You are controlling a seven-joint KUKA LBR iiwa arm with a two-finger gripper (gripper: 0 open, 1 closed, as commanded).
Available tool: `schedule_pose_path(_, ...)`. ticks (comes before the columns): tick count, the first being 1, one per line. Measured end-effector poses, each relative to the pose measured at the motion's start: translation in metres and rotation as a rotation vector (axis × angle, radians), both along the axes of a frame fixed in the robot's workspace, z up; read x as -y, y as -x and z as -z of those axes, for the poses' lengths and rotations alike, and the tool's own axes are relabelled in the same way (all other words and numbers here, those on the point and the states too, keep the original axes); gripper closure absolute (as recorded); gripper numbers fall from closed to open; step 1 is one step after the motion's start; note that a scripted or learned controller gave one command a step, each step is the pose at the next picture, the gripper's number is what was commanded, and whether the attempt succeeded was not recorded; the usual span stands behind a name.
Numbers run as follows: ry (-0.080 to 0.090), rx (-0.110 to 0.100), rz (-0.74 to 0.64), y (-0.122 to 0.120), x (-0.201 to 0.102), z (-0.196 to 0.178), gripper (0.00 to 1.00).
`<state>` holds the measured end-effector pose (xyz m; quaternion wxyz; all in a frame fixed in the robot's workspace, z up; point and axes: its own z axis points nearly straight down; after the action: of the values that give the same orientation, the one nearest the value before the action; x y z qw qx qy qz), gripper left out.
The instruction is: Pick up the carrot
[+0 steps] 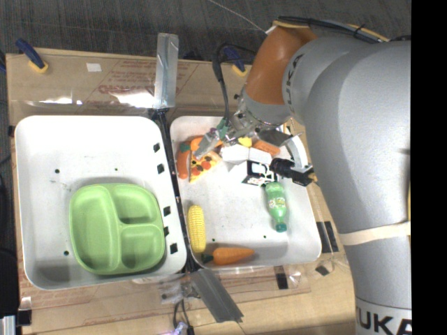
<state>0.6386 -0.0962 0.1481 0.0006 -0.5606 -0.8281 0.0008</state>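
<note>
The carrot (228, 255) is orange with a dark green stub and lies flat along the near wall of the right bin (302, 237), just below the corn. My gripper (225, 132) hangs over the far left part of that bin, above the cluster of toy food there. It is well away from the carrot, with most of the bin's length between them. The grey arm (349, 117) and its orange band (272, 61) cover the bin's far right corner.
A yellow corn cob (198, 227) lies by the right bin's left wall. A green bottle (276, 205) lies at the middle right. A pizza slice (198, 160) and small orange and yellow pieces sit under the gripper. The left bin (42, 152) holds a green divided plate (117, 227).
</note>
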Motion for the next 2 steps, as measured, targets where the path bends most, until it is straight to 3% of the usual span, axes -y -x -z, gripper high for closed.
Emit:
schedule_pose_path(1, -0.004, -0.015, -0.250, -0.017, 0.013, 0.049, 0.00)
schedule_pose_path(2, 0.012, 0.009, -0.254, -0.022, 0.018, 0.035, 1.00)
